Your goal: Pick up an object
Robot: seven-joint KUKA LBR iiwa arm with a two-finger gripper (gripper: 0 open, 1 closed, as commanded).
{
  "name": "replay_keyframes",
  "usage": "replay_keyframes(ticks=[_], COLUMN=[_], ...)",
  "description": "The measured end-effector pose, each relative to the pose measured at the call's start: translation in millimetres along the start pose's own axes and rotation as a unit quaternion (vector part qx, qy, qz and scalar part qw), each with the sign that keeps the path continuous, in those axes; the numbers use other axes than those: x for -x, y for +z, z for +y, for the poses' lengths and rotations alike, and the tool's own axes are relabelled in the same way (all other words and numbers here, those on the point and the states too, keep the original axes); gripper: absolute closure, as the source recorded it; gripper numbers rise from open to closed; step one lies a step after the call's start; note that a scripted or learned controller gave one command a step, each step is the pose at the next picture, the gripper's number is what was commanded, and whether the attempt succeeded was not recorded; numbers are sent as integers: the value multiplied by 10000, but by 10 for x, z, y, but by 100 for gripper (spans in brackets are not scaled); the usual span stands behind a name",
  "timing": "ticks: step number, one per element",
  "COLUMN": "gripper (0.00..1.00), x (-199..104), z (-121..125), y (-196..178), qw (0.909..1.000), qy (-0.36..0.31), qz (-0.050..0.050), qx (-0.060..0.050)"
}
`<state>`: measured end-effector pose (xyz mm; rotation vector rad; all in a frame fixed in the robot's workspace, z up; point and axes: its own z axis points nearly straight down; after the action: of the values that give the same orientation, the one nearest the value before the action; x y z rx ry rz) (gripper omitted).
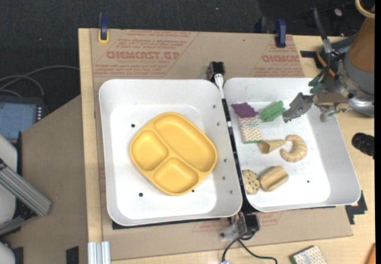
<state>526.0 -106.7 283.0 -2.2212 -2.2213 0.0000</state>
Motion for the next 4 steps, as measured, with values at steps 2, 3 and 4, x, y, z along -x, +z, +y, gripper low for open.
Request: replay_keyframes(ticks=[2,3,4], gripper=[0,0,0], x=[409,75,72], z=[-477,463,827], y=[2020,1977,1983], qw=[10000,10000,10000], qy=[8,-35,-12], qz=[2,-3,-6], qx=[-13,43,13])
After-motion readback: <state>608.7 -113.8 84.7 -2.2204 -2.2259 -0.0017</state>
